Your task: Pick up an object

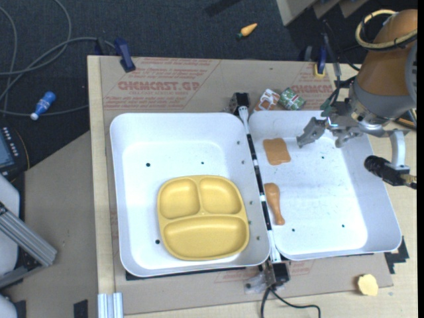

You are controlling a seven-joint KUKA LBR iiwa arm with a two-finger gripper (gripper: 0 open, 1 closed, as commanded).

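Tan, the flat slice of toast [277,151] lies just left of and slightly below the gripper [326,132], whose fingers spread open, gripping nothing, above the right bin [344,211].

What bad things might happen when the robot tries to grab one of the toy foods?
1. The brown slice lies flat on the right bin, so the gripper may slide over it and come up with nothing.
2. The drumstick lies against the bin's left wall, next to the divider; a reach there might bump the wall.
3. Both are small, so a slightly off grab could just nudge them aside.
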